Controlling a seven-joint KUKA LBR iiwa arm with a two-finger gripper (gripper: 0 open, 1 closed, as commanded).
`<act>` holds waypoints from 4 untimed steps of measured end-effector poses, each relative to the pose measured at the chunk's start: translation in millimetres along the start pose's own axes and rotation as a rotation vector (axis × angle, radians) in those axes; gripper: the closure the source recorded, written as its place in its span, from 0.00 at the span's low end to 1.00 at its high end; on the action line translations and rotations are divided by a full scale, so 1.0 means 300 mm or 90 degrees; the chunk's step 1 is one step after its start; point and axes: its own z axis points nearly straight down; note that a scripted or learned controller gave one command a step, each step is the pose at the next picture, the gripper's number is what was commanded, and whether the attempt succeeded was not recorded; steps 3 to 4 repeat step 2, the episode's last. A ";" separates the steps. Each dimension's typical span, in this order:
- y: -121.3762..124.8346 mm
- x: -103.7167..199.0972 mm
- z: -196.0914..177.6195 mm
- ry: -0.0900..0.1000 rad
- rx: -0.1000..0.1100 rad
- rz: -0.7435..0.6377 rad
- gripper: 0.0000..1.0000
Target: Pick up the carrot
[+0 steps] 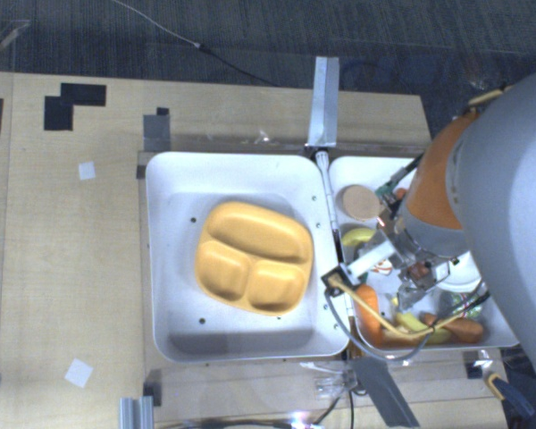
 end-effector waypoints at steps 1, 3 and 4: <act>-0.010 0.006 -0.001 0.000 0.000 -0.127 0.00; 0.328 0.186 -0.005 0.002 -0.002 -0.012 0.00; 0.328 0.186 -0.005 0.002 -0.002 -0.012 0.00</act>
